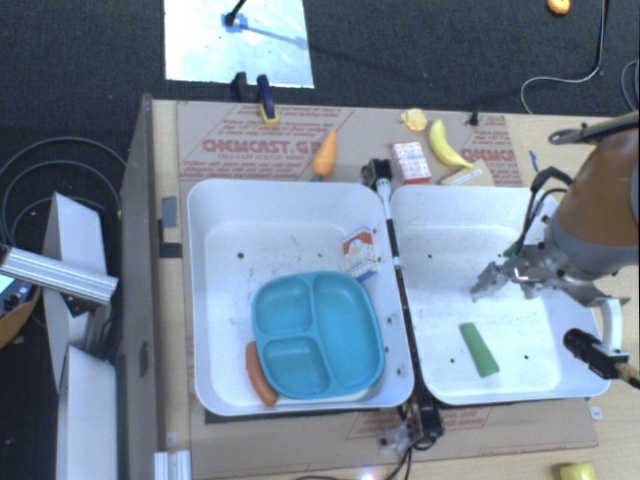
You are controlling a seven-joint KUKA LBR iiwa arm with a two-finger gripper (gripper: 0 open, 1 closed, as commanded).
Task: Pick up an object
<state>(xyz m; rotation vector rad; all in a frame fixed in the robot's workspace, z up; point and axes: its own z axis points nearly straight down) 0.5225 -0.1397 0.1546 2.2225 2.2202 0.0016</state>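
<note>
Bright even overhead light, glare on white bins (pixel 300 208), soft shadows, slightly blurry

2 white bins (pixel 215 268), 1 blue tray (pixel 317 333), 1 green block (pixel 479 349), perhaps 2 carrots (pixel 324 154)

Dark carpet floor (pixel 70 58) surrounds a cardboard-topped bench (pixel 290 133), a shiny sheet (pixel 235 28) behind it.

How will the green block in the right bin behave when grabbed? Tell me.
The green block looks like a flat-sided bar lying flat on the right bin's floor, so it probably won't roll. Its straight edges suggest it is stiff. It looks small and likely light, so a glancing touch may slide it.
</note>
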